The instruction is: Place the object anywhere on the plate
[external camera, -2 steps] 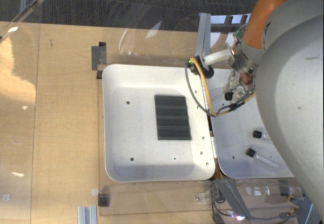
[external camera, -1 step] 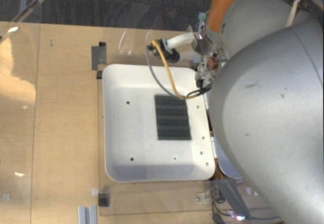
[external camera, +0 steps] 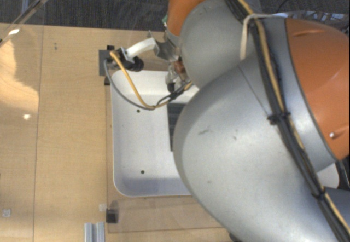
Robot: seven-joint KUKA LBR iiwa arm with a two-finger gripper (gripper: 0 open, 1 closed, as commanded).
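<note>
Camera view | arm (external camera: 257,142) covers white bin (external camera: 136,148) | object hidden

Bright, even overhead light; pale glare on the wooden bench (external camera: 16,82) at left — arm (external camera: 262,142) close, slightly soft

No text, label, brand, number or sign can be read anywhere. The grey and orange shells of the arm (external camera: 257,142) are plain, with no marking on them. The white bin (external camera: 139,148) has only two small dark dots on its floor, not characters. The wooden worktop (external camera: 54,142) carries no lettering either.
</note>
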